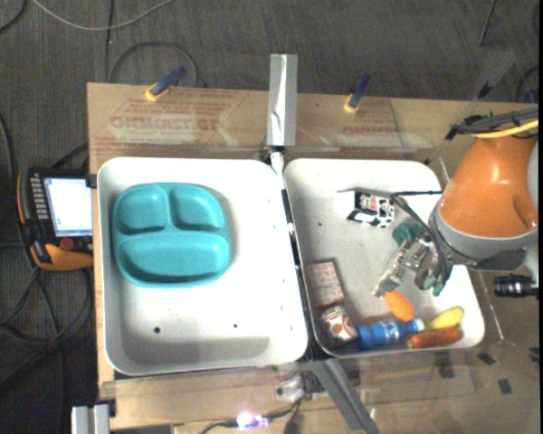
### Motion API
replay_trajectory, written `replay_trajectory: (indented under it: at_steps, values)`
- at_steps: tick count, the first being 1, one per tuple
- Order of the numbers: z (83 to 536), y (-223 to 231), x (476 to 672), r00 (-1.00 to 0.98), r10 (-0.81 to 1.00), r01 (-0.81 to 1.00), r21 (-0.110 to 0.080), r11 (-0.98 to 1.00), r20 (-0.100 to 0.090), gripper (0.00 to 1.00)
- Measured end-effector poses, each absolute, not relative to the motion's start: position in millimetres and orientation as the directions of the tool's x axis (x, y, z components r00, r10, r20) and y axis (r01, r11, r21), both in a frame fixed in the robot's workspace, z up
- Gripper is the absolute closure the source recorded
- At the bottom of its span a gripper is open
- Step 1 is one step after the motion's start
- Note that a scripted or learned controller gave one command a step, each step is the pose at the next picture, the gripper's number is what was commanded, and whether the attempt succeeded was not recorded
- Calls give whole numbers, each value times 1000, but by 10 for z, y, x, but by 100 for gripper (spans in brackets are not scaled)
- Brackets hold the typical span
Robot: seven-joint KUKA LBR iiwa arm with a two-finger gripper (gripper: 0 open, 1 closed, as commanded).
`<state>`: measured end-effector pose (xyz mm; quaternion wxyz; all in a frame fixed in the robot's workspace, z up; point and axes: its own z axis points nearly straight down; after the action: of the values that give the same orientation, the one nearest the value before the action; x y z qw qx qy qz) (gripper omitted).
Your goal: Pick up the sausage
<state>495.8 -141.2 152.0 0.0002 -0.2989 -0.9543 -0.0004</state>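
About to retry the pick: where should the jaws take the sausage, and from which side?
Grip the sausage across its middle, coming straight down. It lies flat along the right bin's near wall, with the blue bottle at its left end and the banana close behind.

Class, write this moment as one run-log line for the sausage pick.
task: pick sausage | gripper: above right bin, over orange item | sausage: at bin's near edge, not held | status: pick not done

tray — in left bin
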Motion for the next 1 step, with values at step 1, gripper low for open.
replay_trajectory:
  at_steps: [1]
  values:
    - [1834,-602,4846,-850,526,526,2,850,1,100]
